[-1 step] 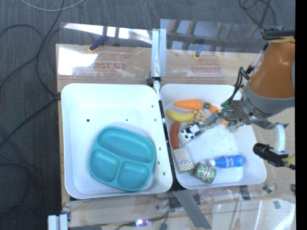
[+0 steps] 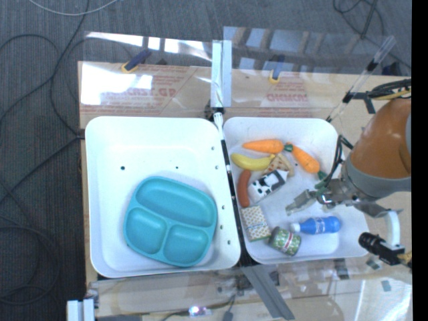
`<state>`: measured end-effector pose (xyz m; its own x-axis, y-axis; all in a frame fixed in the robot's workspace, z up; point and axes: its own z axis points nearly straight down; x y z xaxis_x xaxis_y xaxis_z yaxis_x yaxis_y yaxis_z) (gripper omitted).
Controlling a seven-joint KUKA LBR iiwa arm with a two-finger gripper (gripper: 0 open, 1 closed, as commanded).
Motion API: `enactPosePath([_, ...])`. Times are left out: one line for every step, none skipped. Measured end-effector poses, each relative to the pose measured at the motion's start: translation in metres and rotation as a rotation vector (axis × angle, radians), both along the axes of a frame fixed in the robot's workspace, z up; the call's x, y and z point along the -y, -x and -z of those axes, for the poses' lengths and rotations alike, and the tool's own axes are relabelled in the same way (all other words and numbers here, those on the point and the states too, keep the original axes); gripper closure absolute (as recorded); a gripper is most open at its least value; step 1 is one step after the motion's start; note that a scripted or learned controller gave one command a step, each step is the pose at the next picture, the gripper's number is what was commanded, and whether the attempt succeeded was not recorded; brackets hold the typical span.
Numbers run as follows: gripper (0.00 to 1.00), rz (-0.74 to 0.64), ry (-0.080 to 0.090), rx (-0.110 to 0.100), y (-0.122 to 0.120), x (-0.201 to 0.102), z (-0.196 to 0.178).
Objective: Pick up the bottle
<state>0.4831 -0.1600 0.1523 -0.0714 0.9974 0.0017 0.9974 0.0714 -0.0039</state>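
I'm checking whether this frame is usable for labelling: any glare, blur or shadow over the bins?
Camera view: glare washes the clear panels behind the bins; the left bin is bright, nearly blown out; the bottle and gripper are slightly soft but readable; shadows are faint, lighting even in the right bin.

The arm is cut off at the right edge. Its gripper is too small to read — the toys behind overlap one another.
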Motion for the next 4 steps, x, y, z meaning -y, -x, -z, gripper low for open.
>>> enactPosePath([0.00, -0.203, 0.001, 0.010, -0.003, 0.039, 0.063])
enactPosePath([1.00, -0.202, 0.005, 0.019, -0.006, 0.040, 0.052])
enactPosePath([0.00, -0.202, 0.005, 0.018, -0.006, 0.040, 0.052])
enactPosePath([0.00, -0.152, -0.010, 0.011, -0.006, 0.054, 0.061])
